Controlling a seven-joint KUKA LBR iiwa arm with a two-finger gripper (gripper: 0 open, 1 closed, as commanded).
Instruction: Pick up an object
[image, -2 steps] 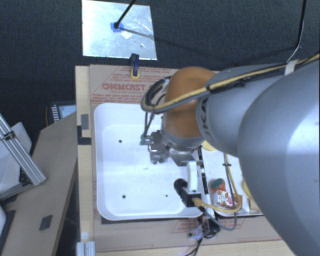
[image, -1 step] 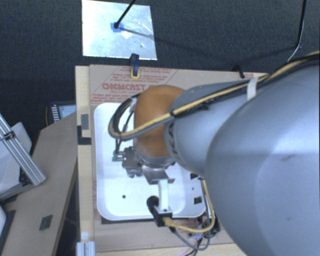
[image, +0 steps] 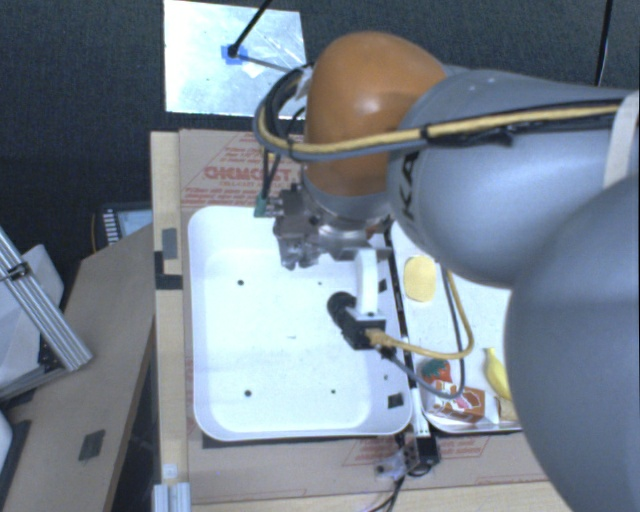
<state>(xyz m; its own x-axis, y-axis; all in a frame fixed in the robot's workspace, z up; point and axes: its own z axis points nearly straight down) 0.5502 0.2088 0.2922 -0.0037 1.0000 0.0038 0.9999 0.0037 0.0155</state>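
Observation:
My gripper (image: 292, 250) hangs over the upper part of the left white bin (image: 240, 405), under the orange band (image: 365, 105) of the arm. It is small and dark against the bin floor. In the right bin I see a pale yellow rounded object (image: 421, 278), a yellow banana-shaped piece (image: 497, 372) and a red, green and white packet (image: 452, 393) near the front edge. The grey arm hides most of the right bin.
A black cable fitting (image: 347, 320) with a yellow cable hangs over the left bin's right side. The divider between the bins (image: 392, 300) runs front to back. A brown cardboard sheet (image: 215, 175) lies under the bins. An aluminium rail (image: 40, 310) stands at the left.

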